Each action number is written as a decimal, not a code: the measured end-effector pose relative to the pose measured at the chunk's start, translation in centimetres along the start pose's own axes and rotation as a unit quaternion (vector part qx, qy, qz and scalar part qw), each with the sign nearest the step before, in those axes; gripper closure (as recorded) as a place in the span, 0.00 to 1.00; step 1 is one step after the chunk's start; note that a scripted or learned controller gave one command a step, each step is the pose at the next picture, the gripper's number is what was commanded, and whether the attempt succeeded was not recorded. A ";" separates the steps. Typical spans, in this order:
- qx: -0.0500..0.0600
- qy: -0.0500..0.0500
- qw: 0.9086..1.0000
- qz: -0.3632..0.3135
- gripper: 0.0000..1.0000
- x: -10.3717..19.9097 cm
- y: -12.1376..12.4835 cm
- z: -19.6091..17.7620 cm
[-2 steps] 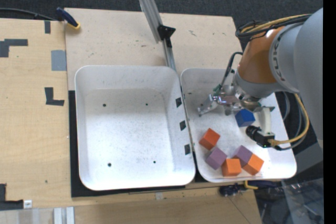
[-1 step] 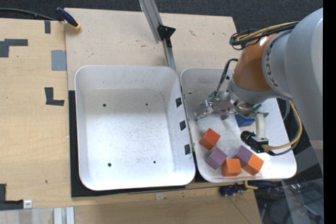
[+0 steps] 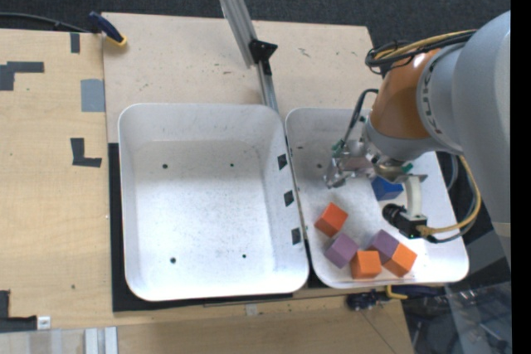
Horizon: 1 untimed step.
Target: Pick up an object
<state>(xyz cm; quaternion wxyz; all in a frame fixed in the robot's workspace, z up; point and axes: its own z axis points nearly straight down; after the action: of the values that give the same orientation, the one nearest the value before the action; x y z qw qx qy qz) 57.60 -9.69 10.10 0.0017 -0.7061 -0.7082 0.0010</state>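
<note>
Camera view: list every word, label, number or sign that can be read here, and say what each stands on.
None: this view holds no readable text.
The grey tape pieces on the bench are blank patches, no letters.
The small dark tabs on the wall between the left bin and the right bin bear nothing legible.
The arm's orange band and the foam blocks, such as the orange block, show no markings.

- Metal rail (image 3: 236,8) slants in from the far edge toward the bins.
- Blue-and-yellow clamp (image 3: 108,28) sits far left.
- Grey tape (image 3: 93,95) lies on the left board.
</note>
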 end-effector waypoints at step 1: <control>-0.004 -0.001 1.000 0.001 1.00 0.2 0.9 -5.8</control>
<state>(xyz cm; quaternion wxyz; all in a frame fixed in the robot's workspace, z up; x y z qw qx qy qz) 58.55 -9.53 15.92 -0.0014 -0.7065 -0.7077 -0.0011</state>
